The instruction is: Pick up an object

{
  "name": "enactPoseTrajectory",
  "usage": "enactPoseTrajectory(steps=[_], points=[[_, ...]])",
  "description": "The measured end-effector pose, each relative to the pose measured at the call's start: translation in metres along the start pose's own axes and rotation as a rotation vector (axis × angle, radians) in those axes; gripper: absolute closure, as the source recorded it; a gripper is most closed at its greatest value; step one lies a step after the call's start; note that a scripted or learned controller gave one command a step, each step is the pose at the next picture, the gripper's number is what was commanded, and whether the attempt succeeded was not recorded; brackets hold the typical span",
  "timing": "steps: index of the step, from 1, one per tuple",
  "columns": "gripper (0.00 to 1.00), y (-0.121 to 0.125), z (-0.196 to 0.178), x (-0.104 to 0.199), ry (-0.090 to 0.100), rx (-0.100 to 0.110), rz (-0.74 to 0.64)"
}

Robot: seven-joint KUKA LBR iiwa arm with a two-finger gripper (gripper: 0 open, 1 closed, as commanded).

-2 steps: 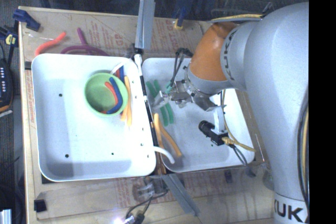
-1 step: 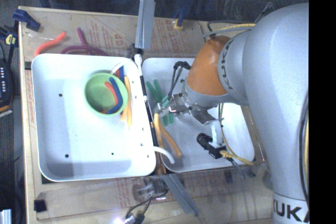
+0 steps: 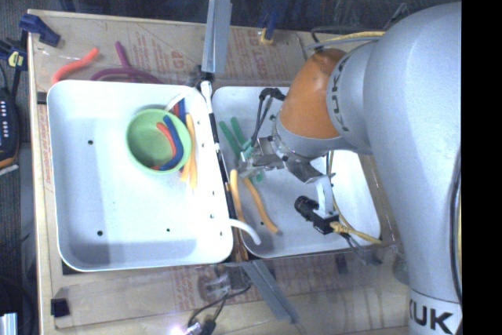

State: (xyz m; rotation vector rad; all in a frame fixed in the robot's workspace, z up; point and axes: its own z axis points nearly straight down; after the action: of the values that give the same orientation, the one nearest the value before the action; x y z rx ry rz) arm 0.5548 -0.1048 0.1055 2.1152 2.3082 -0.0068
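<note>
Orange stick (image 3: 263, 213) near right bin's (image 3: 357, 243) left edge, jaws (image 3: 252, 163) just above, their state unclear.

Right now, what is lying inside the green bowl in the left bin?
Inside the green bowl lie a red strip and a blue strip near its right rim. An orange stick leans along the rim outside. Whatever lies below the strips is covered.

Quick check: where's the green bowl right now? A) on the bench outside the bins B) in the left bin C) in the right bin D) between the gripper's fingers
B: the green bowl sits inside the left bin, apart from the gripper over the right bin.
</note>
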Motion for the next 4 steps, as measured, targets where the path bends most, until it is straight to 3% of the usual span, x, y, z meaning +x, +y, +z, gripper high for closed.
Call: enactPoseTrajectory(steps=[1, 2, 3, 4], points=[[0.0, -0.001, 0.0, -0.003, -0.005, 0.001, 0.003], [1.0, -0.001, -0.01, -0.002, -0.004, 0.003, -0.002], [0.0, -0.001, -0.01, -0.002, -0.005, 0.004, -0.003], [0.0, -0.002, 0.01, -0.004, -0.006, -0.001, -0.037]])
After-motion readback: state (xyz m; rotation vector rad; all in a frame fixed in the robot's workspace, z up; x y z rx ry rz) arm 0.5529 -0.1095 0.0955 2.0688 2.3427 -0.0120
